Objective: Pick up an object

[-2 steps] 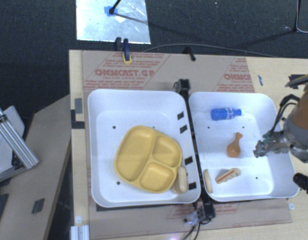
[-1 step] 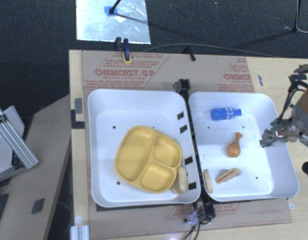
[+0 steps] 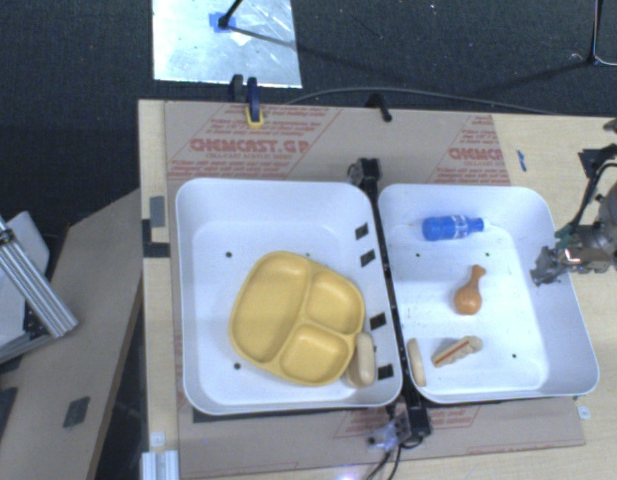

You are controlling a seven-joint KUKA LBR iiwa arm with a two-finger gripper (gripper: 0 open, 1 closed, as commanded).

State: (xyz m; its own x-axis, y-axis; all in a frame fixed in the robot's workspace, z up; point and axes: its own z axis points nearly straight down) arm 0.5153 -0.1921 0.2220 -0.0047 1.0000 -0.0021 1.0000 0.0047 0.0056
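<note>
In the right bin (image 3: 528, 208) lie a blue bottle (image 3: 451, 227) near the back, an orange pear-shaped toy (image 3: 470, 293) in the middle, and a tan stick-shaped piece (image 3: 456, 350) toward the front. A pale oval piece (image 3: 416, 361) rests at the bin's front left corner. My gripper (image 3: 548, 265) hangs at the right bin's right rim, off to the right of the orange toy and apart from it. Nothing shows between its fingers.
The left bin (image 3: 218, 208) holds a yellow divided plate (image 3: 297, 316) with a beige piece (image 3: 362, 359) at its front right edge. A black divider (image 3: 380, 268) runs between the bins. Cardboard (image 3: 288, 138) lies under both bins, with a clamp (image 3: 252, 98) at the back.
</note>
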